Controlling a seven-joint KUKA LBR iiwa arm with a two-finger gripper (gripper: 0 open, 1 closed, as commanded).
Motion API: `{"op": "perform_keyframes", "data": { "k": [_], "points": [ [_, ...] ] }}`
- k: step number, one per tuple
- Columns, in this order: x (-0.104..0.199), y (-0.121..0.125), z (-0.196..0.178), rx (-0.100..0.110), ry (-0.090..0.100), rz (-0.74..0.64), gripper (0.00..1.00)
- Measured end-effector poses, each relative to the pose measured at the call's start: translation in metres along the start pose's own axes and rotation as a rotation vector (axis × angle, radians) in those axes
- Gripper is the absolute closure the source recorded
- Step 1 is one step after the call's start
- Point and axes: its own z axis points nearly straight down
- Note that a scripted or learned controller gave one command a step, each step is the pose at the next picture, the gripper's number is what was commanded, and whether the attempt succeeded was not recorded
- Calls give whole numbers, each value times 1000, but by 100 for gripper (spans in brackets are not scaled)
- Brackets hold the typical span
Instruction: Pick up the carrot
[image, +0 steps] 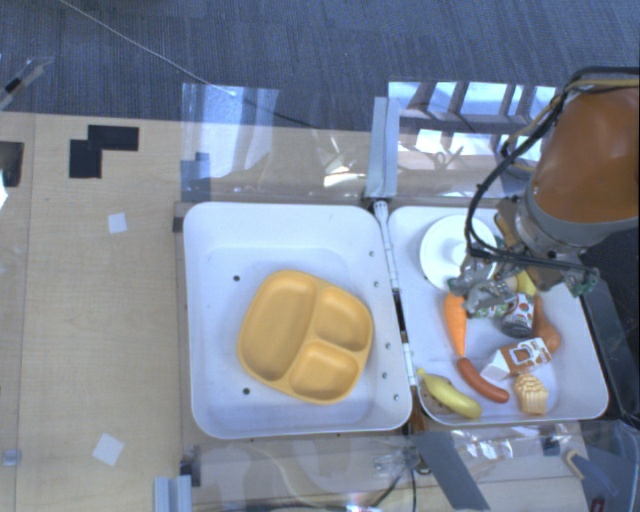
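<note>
The orange carrot (456, 322) lies lengthwise in the right bin (597, 400), near its left wall, with its thick end pointing to the back. My gripper (488, 292) hangs low over the bin, just right of the carrot's thick end and close to it. Nothing visibly sits between the gripper and the carrot. The grey wrist and orange band of the arm (590, 160) cover the bin's back right part.
In the right bin lie a small white plate (440, 252), a banana (449, 394), a red sausage (483, 381), a small printed packet (526, 354) and a yellow cone-like toy (532, 394). The left bin (210, 300) holds a yellow divided plate (305, 335).
</note>
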Motion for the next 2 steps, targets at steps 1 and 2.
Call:
{"op": "perform_keyframes", "data": {
  "k": [1, 2],
  "points": [
    [16, 31, 62, -5, 4, -281, 100],
    [16, 30, 61, -5, 3, -280, 0]
  ]
}}
